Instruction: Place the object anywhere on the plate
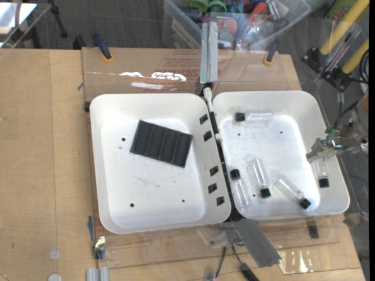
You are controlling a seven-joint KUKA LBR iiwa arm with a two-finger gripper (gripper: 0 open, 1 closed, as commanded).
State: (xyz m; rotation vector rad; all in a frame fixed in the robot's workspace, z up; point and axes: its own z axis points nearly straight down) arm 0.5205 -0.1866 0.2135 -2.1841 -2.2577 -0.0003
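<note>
A black ribbed plate point(161, 143) lies flat in the left bin point(111, 215), toward its back middle. Several clear vials with black caps lie in the right bin point(293, 107): one near the back point(256, 117), two near the front left point(258, 174), one at the front point(290, 189) and one by the right wall point(321, 170). My gripper point(322, 148) hangs low over the right bin's right rim, just above the vial by the wall. Nothing shows in its grasp.
A black hinge strip with clips point(211, 157) divides the two bins. A clear tub of bright toys point(234, 7) stands behind them. Cables and a stand point(345, 69) crowd the right side. Bare wooden bench point(41, 157) stretches to the left.
</note>
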